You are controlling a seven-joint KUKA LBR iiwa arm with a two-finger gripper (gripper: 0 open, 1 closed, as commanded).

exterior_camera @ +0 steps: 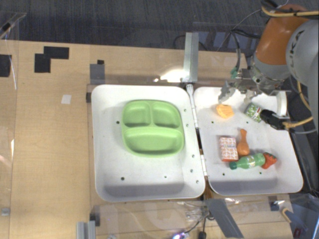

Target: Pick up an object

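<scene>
The left bin [102,148] held a green divided plate [151,127]. The right bin [286,176] held an orange piece [225,111] at its far side, a small can [253,113], a patterned box [228,149], a brown bottle-shaped item [243,143] and a green bottle [247,162]. The gripper [238,94], fingers spread and holding nothing, hovered over the orange piece.

The scene is being lit evenly and brightly from above. Glare is being thrown off the metal divider [191,59] and the white bins [149,190]. Soft shadows are being cast inside the bins. Detail is being softened throughout by low resolution.
</scene>
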